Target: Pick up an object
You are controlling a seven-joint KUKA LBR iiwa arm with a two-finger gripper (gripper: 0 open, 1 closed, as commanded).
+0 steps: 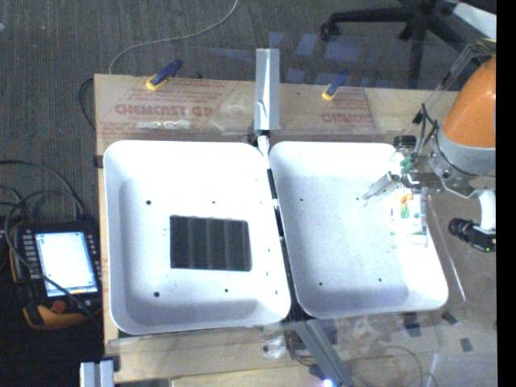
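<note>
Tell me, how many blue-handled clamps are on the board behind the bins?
2. One clamp is at the board's left back edge; the other clamp is at the back edge behind the right bin.

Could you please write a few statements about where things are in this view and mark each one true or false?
1. A dark ribbed rectangular block lies in the left bin. True.
2. The tool is over the left bin. False: it is over the right bin, near its upper right corner.
3. The two bins sit side by side on the bench. True.
4. The arm reaches in from the left of the view. False: it comes in from the right.
5. A handheld device with a lit screen lies left of the bench. True.
</note>
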